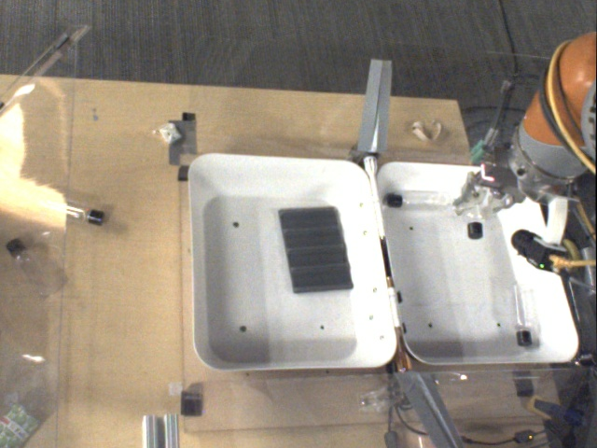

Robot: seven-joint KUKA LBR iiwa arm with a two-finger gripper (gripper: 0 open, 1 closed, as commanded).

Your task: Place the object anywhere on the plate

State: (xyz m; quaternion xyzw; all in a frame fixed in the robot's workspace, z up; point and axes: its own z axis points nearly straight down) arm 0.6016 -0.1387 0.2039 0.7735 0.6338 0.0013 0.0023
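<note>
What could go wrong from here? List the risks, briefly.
1. The gripper hangs over the right bin near a clear black-capped tube and a small black piece; a grasp may miss either.
2. The dark plate lies in the left bin; a carry must cross both rims and might drop there.

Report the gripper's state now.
Gripper: over the right bin, near its far edge; open or shut cannot be told.

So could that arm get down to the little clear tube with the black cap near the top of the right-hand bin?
Probably yes. The tube lies flat in the right bin with nothing on top, and the gripper hangs just beside it, above the same bin.
</note>
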